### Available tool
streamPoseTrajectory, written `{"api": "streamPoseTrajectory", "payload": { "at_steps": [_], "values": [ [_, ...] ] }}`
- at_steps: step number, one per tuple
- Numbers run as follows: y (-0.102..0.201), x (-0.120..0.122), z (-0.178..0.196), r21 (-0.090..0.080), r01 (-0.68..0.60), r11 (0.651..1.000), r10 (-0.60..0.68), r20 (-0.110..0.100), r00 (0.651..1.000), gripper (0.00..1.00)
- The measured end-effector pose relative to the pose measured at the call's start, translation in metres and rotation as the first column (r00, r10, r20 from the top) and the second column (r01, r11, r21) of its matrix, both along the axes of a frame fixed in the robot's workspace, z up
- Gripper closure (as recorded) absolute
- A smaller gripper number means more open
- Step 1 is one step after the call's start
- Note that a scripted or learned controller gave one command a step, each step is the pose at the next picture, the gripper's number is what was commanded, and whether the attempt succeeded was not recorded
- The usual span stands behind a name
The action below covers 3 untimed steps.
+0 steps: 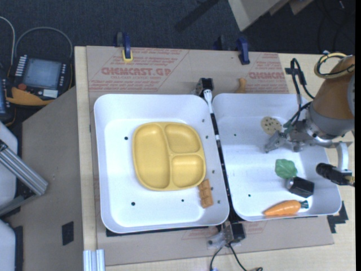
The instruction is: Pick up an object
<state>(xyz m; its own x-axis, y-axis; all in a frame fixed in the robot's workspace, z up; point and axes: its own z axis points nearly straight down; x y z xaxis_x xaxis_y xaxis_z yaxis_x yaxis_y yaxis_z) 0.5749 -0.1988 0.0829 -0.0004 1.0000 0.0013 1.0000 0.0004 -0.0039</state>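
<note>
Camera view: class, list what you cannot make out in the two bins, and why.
All in the camera view:
1. Green lump, right bin: too small and blurred to identify.
2. Brown piece beside the yellow plate: too small to name.
3. Right bin's right side: hidden under the arm.
4. Bin floor beneath the gripper: covered by it.

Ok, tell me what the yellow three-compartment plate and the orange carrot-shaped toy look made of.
The yellow three-compartment plate: likely moulded plastic, smooth with a dull sheen; uniform colour, rounded dividers. The orange carrot-shaped toy: probably plastic or rubber, matte; even colour, too small to tell further.
</note>
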Motion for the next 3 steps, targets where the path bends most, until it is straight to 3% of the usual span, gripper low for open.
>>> {"api": "streamPoseTrajectory", "payload": {
  "at_steps": [1,3],
  "values": [
    [0.000,0.001,0.012,-0.002,0.000,1.000,0.000,0.005,1.000,1.00],
    [-0.002,-0.006,0.119,-0.005,-0.001,1.000,0.001,0.012,1.000,1.00]
  ]
}}
